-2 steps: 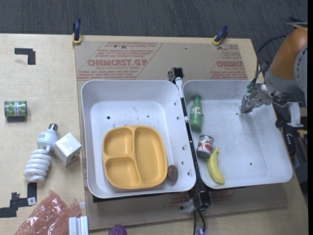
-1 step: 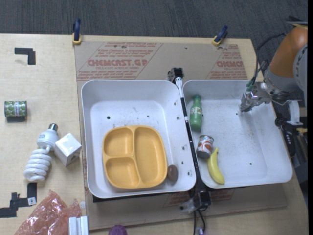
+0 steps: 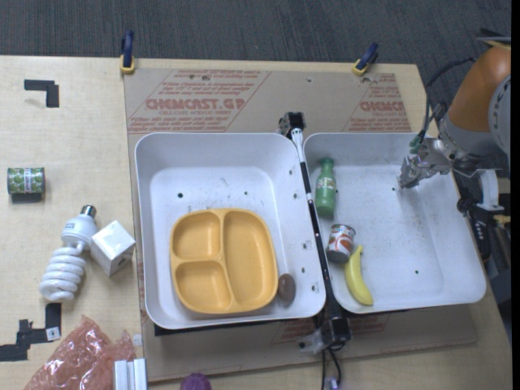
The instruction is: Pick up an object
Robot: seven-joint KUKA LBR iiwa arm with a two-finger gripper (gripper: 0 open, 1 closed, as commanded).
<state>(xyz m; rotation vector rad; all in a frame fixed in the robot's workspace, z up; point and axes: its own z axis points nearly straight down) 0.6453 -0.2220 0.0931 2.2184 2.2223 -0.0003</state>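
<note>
1. Fingers of the gripper (image 3: 409, 174) are seen over the upper right part of the right bin (image 3: 431, 287); whether they are apart or together cannot be told, and nothing is seen between them.
2. A green bottle (image 3: 325, 187) is found well to the left of the fingers, by the bin's left wall.
3. A small can (image 3: 340, 241) and a banana (image 3: 357, 277) are placed below and left of the fingers, touching each other.
4. A yellow divided plate (image 3: 223, 260) is seen in the left bin (image 3: 162, 165), far left of the fingers.
</note>
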